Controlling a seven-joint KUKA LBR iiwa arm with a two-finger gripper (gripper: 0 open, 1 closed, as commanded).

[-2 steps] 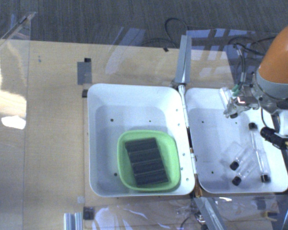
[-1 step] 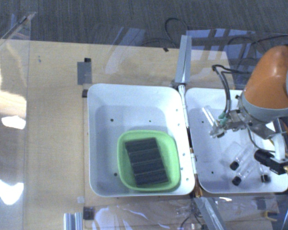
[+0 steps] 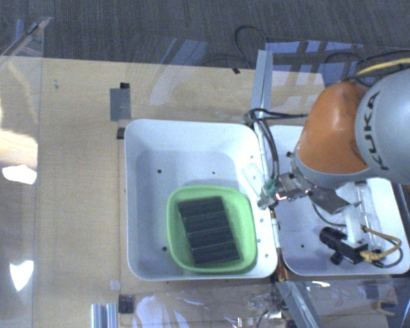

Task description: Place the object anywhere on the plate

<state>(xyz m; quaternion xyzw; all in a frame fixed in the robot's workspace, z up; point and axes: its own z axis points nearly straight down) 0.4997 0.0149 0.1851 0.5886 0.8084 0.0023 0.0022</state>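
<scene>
1. You see the arm [image 3: 389,128] reaching in from the right, its grey link and orange band [image 3: 331,132] hanging over the far part of the right bin [image 3: 294,244].
2. The wrist bends down and to the left, which puts the end effector [image 3: 277,195] low at the wall shared by the two bins, just right of the plate [image 3: 174,217].
3. The arm's own bulk hides most of the end effector, so you cannot tell whether it is apart or together; nothing shows in its grip.
4. The object [image 3: 206,232], a dark ribbed rectangular block, lies flat on the green plate, inside its rim and turned slightly off square.
5. The plate sits in the near right part of the left bin [image 3: 140,183].
6. Both bins rest side by side on the pale wooden tabletop [image 3: 68,183].
</scene>
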